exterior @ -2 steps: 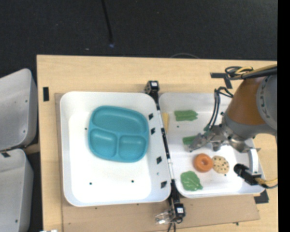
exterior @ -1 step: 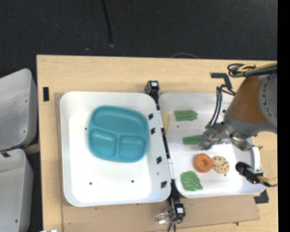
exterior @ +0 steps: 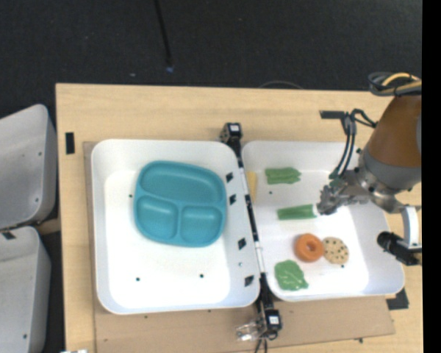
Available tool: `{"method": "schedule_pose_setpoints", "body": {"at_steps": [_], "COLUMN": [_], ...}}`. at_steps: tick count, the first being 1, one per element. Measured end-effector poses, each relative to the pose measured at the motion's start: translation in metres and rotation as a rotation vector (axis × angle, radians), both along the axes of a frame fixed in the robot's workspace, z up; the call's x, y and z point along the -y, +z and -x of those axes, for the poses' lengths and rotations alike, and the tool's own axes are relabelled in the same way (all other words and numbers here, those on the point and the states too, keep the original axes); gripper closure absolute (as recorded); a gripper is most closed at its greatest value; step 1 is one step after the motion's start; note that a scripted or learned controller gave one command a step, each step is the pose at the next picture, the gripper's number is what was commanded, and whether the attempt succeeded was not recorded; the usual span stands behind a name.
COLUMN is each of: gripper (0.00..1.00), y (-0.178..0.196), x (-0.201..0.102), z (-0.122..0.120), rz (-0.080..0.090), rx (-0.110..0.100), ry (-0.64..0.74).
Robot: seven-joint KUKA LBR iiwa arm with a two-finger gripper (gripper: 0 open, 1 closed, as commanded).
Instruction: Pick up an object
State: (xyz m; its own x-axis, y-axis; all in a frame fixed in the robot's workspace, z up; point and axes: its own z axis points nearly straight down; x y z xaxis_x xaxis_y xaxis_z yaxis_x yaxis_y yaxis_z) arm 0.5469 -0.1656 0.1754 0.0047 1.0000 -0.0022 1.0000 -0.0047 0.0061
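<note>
On the pale wooden counter (exterior: 73,197), the left shallow white bin (exterior: 117,285) holds a teal plastic plate with three compartments (exterior: 181,203), lying flat near the bin's middle. Just past the divider, the right shallow white bin (exterior: 367,282) carries the food pieces: a leafy green lump (exterior: 289,276) in the near corner, a short green rectangular piece (exterior: 282,175) toward the far side, and between them a long flat green strip (exterior: 296,212) whose long axis runs across the bin, left to right (tilted only slightly). Further right lie an orange ring-shaped piece (exterior: 308,247) and, just beside it, a tan round cookie with dark chips (exterior: 336,251). The claw (exterior: 328,203) sits at the strip's right end; whether it is released or clenched cannot be told, since the wrist hides it.
</note>
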Motion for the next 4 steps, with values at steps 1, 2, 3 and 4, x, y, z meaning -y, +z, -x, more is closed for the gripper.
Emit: {"method": "schedule_pose_setpoints", "body": {"at_steps": [1,2,3,4], "gripper": [1.00,1.00,1.00,1.00], "y": [0.048,0.105,0.090,0.078], "x": [-0.006,0.005,-0.042,-0.093], "z": [0.001,0.003,-0.014,-0.036], "rz": [0.000,0.001,-0.002,-0.001], "rx": [0.001,0.002,-0.006,-0.004], "ry": [0.008,0.008,0.010,0.011]}}
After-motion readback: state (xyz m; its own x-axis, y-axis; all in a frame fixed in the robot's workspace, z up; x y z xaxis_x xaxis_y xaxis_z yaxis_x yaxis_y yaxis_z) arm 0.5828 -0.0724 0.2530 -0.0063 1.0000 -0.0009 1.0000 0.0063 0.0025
